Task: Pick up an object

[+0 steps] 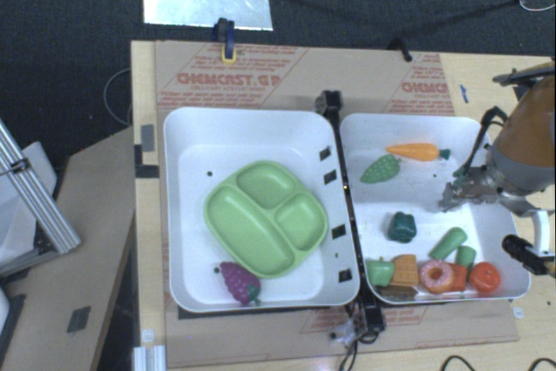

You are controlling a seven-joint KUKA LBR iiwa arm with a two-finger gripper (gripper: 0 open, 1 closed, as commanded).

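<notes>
Printed board [230, 80]: brown sheet under both bins, red lettering reading roughly "CHEMCAST GP", repeated at an angle to the right; the smaller print is illegible.
Left bin [187, 213]: shallow white tray, well to the left of the gripper.
Green plate [266, 218]: light green plastic divided plate with three compartments, lying flat in the left bin.
Purple grapes [239, 281]: toy bunch at the left bin's near edge, just beside the plate.
Right bin [365, 195]: shallow white tray holding the loose toy food.
Leafy green piece [380, 169]: up and left of the gripper, apart from it.
Orange carrot [415, 152]: toy carrot with green tip, above and left of the gripper, beside the leafy piece.
Dark green pepper [401, 227]: toy piece below and left of the gripper, near but apart.
Green pod [447, 242]: light green elongated piece just below the gripper, not touching.
Front row: green piece [380, 272], tan block [404, 270], pink-iced doughnut [433, 275], red tomato [485, 276], all along the near wall below the gripper.
Gripper [452, 198]: low over the right bin's right half; finger spread cannot be told; no object seen between them.
</notes>
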